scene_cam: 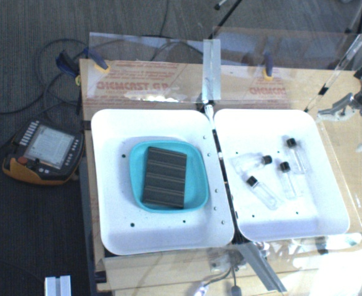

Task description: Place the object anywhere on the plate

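A teal square plate (136, 166) sits in the middle of the left white bin (114, 217). A dark grey ribbed rectangular block (165, 177) lies flat on the plate, inside its rim, with its long side running front to back. Several clear vials with black caps lie loose in the right white bin (329, 211): one (259, 189) near the centre, one (287, 176) beside it, one (296, 153) farther back and one (251, 162) toward the left wall.
A divider ridge (221, 177) separates the two bins. A clear panel (168, 60) stands behind them. A metal bracket (344, 105) juts in at the right edge. A hand-held control unit (45, 150) lies on the floor to the left.
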Motion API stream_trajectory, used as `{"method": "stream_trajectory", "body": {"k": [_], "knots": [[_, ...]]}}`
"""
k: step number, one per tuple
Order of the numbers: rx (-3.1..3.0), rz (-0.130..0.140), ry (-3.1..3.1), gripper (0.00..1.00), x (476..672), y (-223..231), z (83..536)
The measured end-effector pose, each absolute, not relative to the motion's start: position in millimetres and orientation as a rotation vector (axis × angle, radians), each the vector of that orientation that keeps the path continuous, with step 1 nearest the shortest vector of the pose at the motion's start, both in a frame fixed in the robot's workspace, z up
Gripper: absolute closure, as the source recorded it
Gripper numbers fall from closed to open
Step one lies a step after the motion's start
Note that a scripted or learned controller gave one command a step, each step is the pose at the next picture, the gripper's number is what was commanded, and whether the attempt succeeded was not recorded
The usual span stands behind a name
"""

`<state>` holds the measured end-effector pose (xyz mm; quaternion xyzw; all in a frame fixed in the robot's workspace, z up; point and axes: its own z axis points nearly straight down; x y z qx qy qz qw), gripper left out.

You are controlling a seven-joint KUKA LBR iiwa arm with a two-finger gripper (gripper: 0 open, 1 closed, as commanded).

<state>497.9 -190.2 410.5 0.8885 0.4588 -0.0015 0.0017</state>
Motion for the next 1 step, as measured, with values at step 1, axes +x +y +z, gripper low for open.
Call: {"method": "stream_trajectory", "body": {"k": [1], "knots": [[2.873, -0.006, 1.267, 0.00, 485.1, -210.5, 433.3]]}}
